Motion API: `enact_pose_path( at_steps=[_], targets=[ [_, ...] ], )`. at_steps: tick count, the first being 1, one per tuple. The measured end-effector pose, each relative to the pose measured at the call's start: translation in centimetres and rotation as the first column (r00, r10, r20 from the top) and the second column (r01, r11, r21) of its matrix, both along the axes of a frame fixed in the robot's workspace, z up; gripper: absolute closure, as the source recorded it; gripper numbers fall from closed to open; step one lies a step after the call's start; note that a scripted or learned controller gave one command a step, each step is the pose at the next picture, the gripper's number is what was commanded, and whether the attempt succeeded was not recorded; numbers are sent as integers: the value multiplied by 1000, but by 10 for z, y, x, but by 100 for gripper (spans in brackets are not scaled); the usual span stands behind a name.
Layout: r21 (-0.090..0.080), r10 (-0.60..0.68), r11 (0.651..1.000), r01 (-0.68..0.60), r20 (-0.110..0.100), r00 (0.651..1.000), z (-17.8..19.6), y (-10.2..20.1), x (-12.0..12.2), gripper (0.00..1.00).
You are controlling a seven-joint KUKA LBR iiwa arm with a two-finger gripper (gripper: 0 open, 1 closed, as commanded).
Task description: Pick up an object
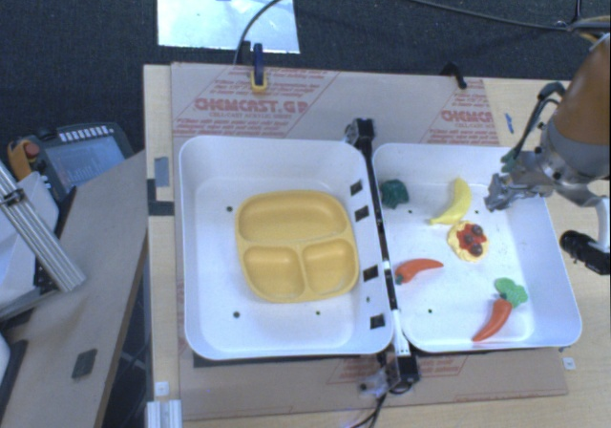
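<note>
So I'm parked over the right bin (563, 321) with my claw (500, 195) up near its far right side, nothing in it as far as I can see. Whether it's spread or pinched I honestly can't tell from this angle; it's just a dark lump at the end of my wrist.

Closest things to me: the banana (454, 202) just to the left, and the little pizza slice (469, 241) just below that. Further off are a red chili (418, 269), a carrot with a green top (499, 311), and a green lump (393, 192) by the divider. The yellow tray (291, 245) sits in the left bin (205, 225), not my problem.

I'd call this the approach step, no grab yet. Next move, I reckon: slide left over the banana, line up across its narrow width, then drop down and squeeze.
</note>
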State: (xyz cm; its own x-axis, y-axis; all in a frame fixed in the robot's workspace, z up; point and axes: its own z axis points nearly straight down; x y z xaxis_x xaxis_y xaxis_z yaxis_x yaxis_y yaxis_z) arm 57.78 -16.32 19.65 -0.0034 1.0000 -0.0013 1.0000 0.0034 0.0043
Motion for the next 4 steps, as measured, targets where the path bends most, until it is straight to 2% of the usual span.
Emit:
enact_pose_path(
  at_steps=[1, 2, 4],
  targets=[
    [0, 0, 1000, 0, -1, 1000, 26, 0, 1, 100],
    [1, 1, 1000, -1, -2, 1000, 35, 49, -5, 100],
    [1, 2, 1000, -2, -4, 1000, 43, 141, -39, 100]
  ],
)
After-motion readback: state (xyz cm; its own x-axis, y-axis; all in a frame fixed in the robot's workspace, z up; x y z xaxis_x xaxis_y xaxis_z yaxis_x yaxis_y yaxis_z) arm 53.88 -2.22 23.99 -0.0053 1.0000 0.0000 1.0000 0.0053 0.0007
